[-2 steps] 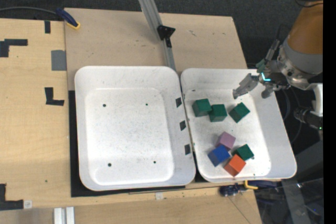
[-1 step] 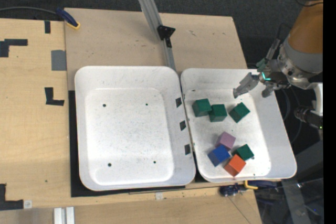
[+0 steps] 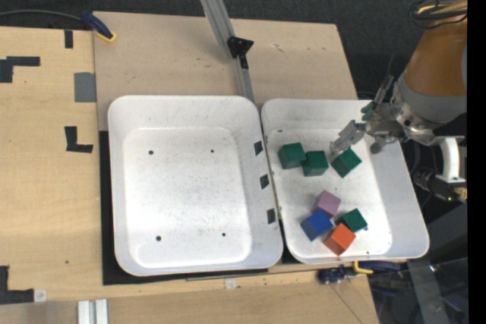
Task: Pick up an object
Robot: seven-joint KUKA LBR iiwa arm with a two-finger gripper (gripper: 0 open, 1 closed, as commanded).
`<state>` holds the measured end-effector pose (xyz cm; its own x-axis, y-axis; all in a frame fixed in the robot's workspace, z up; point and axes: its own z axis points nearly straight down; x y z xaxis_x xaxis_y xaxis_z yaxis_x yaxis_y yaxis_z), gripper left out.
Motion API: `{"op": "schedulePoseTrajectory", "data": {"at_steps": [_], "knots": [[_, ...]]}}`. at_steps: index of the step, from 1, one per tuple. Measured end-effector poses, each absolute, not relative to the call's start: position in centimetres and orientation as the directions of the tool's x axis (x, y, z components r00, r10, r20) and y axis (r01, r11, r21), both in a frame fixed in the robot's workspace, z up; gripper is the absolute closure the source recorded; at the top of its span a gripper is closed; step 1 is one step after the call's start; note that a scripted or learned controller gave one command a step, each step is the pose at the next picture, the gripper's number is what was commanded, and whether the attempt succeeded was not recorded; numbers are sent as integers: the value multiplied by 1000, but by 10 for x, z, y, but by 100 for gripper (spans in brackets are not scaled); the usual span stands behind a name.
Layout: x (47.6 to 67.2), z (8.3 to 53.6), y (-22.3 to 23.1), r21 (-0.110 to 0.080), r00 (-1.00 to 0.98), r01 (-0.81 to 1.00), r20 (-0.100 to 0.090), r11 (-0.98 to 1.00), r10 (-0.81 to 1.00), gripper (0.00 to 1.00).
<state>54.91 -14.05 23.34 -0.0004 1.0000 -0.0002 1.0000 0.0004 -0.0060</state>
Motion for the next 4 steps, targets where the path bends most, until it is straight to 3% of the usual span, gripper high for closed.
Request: {"op": "schedulePoseTrajectory", "data": {"at_steps": [1, 2, 3, 4], "knots": [[553, 170, -139, -8, -1, 1000, 1, 1, 1000, 0], [541, 116, -139, -9, 0, 1000, 1, 0, 1000, 0], [542, 129, -138, -4, -2, 1000, 1, 2, 1000, 100], [542, 191, -144, 4, -1, 1000, -1, 1, 1000, 100]]}}
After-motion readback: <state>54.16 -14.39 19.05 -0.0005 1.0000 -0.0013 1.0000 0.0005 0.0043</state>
